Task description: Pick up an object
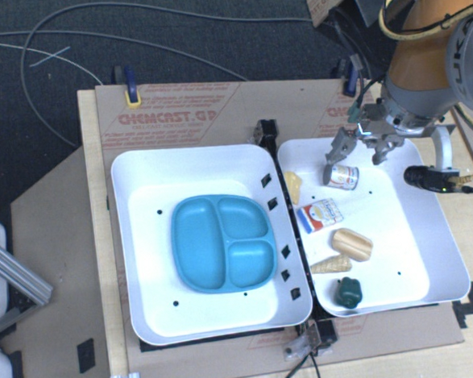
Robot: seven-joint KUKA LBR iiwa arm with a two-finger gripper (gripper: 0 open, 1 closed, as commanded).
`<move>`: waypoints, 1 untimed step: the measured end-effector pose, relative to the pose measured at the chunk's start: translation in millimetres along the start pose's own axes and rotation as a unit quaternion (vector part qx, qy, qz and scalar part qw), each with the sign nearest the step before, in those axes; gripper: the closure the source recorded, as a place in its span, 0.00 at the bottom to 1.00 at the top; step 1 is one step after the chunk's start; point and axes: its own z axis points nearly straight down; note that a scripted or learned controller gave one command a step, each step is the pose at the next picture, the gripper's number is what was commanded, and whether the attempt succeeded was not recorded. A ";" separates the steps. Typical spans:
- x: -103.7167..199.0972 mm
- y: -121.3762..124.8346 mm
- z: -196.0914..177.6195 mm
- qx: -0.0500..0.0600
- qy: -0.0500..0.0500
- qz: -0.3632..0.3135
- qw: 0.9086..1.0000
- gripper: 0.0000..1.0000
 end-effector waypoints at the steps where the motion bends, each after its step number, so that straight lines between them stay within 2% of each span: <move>1: -1.1 3.7 42.5 0.000 0.000 0.000 1.000 0.00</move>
